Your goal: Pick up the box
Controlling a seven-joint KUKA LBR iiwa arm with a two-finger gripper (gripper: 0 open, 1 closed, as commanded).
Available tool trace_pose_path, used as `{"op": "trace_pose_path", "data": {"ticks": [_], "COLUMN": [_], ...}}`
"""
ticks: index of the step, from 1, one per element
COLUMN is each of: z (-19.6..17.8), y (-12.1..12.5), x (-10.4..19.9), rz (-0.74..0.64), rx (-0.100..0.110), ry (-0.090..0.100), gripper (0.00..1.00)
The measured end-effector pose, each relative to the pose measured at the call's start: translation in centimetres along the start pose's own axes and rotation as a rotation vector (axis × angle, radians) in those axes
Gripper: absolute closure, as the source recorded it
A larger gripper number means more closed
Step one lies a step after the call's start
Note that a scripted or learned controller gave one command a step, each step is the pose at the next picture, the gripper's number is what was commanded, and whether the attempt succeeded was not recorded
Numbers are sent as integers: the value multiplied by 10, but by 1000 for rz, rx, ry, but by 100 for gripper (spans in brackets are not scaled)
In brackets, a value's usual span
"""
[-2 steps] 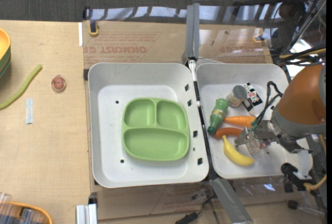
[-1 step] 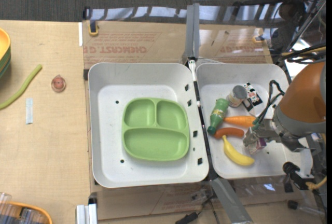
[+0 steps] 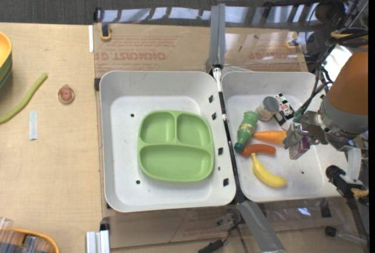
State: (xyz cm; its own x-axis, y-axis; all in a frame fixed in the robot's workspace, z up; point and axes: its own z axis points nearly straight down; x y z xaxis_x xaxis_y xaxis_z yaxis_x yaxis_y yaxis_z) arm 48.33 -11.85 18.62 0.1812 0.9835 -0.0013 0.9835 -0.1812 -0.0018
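Note:
The box [image 3: 285, 108] is small, black and white with red marks. It lies near the back of the right bin [image 3: 304, 187], beside a tilted can [image 3: 269, 106]. My gripper [image 3: 297, 144] hangs over the right half of that bin, to the front right of the box and clear of it. It sits just past the tip of an orange carrot [image 3: 270, 136]. Nothing shows in its grasp.
A green bottle [image 3: 245, 129], a red sausage-like piece [image 3: 259, 150] and a banana [image 3: 267, 173] lie left of the gripper. The left bin [image 3: 117, 146] holds a green divided plate [image 3: 176, 146]. A metal divider [image 3: 218, 47] runs between the bins at the back.

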Motion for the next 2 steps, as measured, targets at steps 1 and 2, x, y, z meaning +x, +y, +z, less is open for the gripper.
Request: {"op": "trace_pose_path", "data": {"ticks": [1,2], "z": [-20,-4], "y": [39,55], "x": [56,98], "rz": [159,-45], "rx": [2,3], "ry": [-1,-1], "gripper": [100,100]}}
